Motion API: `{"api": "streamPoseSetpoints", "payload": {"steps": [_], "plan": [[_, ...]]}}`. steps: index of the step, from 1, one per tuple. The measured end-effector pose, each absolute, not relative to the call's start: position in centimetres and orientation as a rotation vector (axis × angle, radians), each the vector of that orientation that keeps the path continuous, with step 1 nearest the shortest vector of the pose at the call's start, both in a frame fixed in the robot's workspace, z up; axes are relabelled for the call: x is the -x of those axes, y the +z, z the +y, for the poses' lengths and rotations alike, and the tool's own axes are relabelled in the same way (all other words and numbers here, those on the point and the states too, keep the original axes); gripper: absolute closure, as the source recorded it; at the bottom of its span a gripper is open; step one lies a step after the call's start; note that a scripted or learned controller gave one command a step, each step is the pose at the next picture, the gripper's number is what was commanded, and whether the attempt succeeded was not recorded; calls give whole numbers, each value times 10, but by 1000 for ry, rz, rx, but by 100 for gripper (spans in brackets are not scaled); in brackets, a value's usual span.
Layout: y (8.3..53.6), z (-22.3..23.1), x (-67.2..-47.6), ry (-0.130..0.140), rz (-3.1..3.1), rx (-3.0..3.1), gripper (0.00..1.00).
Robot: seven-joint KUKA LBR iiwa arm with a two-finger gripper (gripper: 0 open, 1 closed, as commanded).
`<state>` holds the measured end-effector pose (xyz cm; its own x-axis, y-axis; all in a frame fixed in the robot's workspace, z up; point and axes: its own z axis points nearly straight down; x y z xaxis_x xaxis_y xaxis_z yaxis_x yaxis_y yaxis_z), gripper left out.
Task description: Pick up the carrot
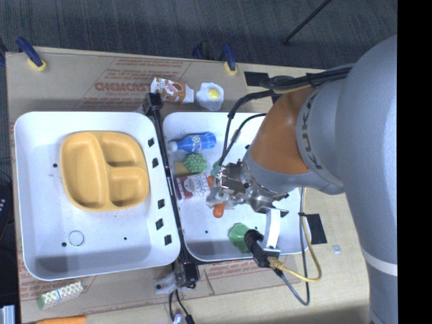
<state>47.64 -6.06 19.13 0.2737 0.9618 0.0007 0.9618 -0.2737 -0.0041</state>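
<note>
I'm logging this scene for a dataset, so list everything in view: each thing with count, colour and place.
Bins: 2, white, side by side on the bench.
Divided plate: 1, yellow, in the left bin.
Bottle: 1, blue, at the top of the right bin.
Round bumpy item: 1, green, just below the bottle.
Packet: 1, red and white, left side of the right bin.
Carrot: 1, orange, middle of the right bin, under the end effector.
Green item: 1, low in the right bin.
Carton: 1, brown and white, above the bins.
Yellow-white item: 1, beside the carton.
Arm: 1, grey and orange, from the right.
End effector: 1, above the carrot.
</note>
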Motion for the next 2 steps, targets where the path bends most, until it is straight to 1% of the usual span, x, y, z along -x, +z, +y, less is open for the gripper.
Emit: {"api": "streamPoseSetpoints", "payload": {"steps": [1, 2], "plan": [[245, -1, -477, 1, -2287, 2152, 100], [343, -21, -477, 1, -2265, 2175, 100]]}}
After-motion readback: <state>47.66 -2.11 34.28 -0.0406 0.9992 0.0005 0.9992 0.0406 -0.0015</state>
